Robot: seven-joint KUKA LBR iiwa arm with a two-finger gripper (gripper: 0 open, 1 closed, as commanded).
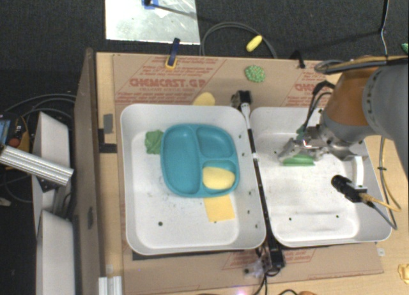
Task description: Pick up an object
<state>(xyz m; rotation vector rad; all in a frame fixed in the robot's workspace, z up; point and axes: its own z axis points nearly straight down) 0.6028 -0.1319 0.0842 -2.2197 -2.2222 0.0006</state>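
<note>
- The cardboard-covered worktop (160, 73) has loose bits behind the bins: a yellow lump (204, 100) against the left bin's back rim, and a knobbly green bit (255, 73) further back, well apart from it.
- A blue-and-yellow clamp (172, 54) grips the worktop's back edge. Beyond it a shiny sheet (152, 6) lies on the dark floor, and a small yellow piece (254, 43) lies beside a cable.
- The arm (383, 102) reaches in from the view's right, over the back of the right bin (313, 217).
- The fingers (304, 147) hang low in the right bin, right over a green piece (298, 159) and seemingly touching its top. I cannot tell whether they are open or closed on it.
- The green piece lies flat on the right bin's floor, in the back part, near the divider between the bins.
- The left bin (153, 220) holds a teal plate (179, 159) with three compartments.
- A yellow blob (218, 177) sits in the plate's near compartment on the view's right.
- A green leaf (153, 140) touches the plate's back edge on the view's left.
- A flat yellow square (220, 209) lies on the bin floor against the plate's near edge.
</note>
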